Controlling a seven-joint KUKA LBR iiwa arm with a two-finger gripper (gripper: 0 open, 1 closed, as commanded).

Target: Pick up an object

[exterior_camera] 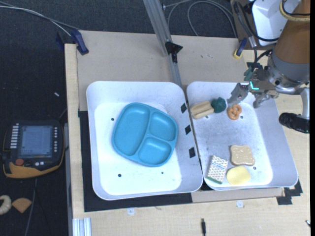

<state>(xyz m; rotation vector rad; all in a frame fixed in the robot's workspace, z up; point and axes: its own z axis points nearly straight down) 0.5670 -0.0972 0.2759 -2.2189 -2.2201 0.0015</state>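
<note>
Overhead, we see the gripper with fingers spread, holding nothing, just above the pretzel in the right bin.

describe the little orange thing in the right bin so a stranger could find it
Look in the right bin, along its far end. The small orange pretzel-shaped piece lies just right of the dark green lump. It is the bin's one orange, knotted item.

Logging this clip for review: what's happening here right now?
The arm's gripper hangs open over the far end of the right bin, holding nothing. Just below it lie a pretzel and a tan roll with a green piece. The left bin holds a blue divided plate.
</note>
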